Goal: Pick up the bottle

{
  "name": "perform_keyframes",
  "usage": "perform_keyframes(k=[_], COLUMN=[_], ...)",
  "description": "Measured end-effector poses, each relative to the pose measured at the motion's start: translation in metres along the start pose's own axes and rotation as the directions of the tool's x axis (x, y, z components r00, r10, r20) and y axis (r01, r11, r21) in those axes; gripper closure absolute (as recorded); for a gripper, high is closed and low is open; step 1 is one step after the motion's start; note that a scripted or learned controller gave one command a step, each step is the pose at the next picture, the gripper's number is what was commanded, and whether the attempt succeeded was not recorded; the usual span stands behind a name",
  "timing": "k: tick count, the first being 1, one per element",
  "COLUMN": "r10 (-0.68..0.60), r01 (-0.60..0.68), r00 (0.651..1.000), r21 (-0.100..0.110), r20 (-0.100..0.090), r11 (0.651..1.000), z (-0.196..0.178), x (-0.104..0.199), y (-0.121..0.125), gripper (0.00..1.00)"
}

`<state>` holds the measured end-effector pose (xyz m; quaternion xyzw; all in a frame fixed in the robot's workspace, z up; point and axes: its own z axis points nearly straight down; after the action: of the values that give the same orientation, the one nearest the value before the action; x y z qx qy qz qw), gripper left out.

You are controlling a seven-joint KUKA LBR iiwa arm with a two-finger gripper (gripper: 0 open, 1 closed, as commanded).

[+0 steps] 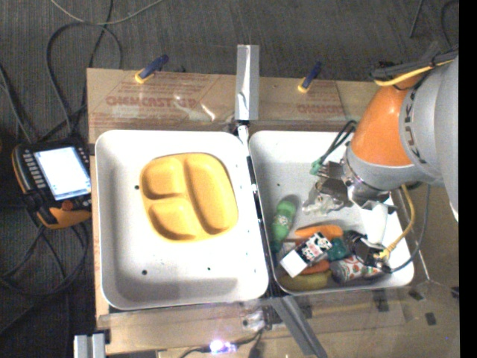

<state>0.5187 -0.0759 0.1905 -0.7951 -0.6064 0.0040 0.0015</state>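
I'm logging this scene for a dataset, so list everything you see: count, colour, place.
White bins: two, side by side on the bench.
Divided tray: one, yellow, in the left bin.
Bottle: one, green, at the left wall of the right bin.
Carrot-like item: one, orange, right bin, just right of the bottle.
Small box: one, white with black and red print, near the right bin's front.
Can-like item: one, dark with mixed print, right bin's front corner.
Clamps: two, blue and yellow, at the back edge of the cardboard.
Handheld pendant: one, black and orange with a lit screen, left of the bench.
Arm: one, grey with orange band, over the right bin.
Gripper: one, dark, above the right bin's items.
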Motion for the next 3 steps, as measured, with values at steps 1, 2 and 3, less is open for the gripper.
perform_keyframes(k=[1,2,3], r10=[0.000,0.047,0.045], r01=[0.000,-0.047,-0.045], r00=[1.000,0.999,0.999], r21=[0.000,-0.002,0.002], r20=[0.001,-0.002,0.000], r11=[1.000,0.999,0.999], z=[0.000,0.008,0.000], x=[0.000,0.054,0.054], y=[0.000,-0.017,-0.018], gripper=[0.00,0.00,1.00])
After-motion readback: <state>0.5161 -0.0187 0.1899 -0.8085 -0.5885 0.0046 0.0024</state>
